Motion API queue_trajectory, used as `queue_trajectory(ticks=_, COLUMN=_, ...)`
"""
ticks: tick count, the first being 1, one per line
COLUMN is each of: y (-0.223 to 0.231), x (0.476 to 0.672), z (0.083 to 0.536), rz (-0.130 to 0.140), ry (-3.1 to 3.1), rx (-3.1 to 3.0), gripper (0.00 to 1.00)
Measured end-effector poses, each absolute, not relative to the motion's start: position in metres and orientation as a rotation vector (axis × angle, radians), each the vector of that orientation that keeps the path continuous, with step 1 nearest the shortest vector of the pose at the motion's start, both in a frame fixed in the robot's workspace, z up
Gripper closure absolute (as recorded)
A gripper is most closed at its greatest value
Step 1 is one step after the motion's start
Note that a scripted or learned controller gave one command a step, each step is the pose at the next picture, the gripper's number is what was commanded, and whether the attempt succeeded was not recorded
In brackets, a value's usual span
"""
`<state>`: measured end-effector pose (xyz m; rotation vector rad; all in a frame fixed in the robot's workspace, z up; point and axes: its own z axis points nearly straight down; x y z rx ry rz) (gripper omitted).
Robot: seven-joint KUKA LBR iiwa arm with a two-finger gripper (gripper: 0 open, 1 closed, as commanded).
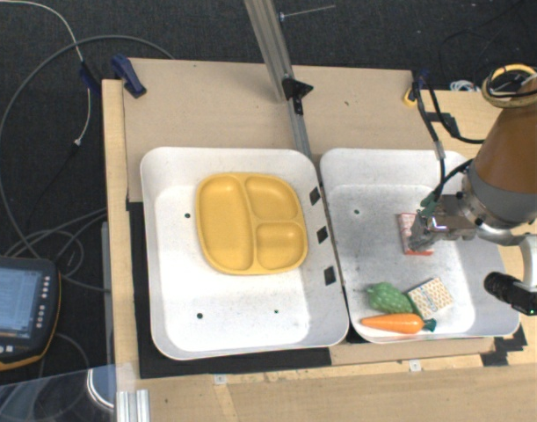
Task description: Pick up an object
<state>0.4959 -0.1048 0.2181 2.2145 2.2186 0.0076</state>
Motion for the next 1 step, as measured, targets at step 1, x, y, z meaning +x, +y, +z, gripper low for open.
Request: queue_trajectory(ticks=1, y=-0.1048, x=0.4976, z=0.2638, rz=0.007, ry=2.22, rx=2.215, gripper=1.0)
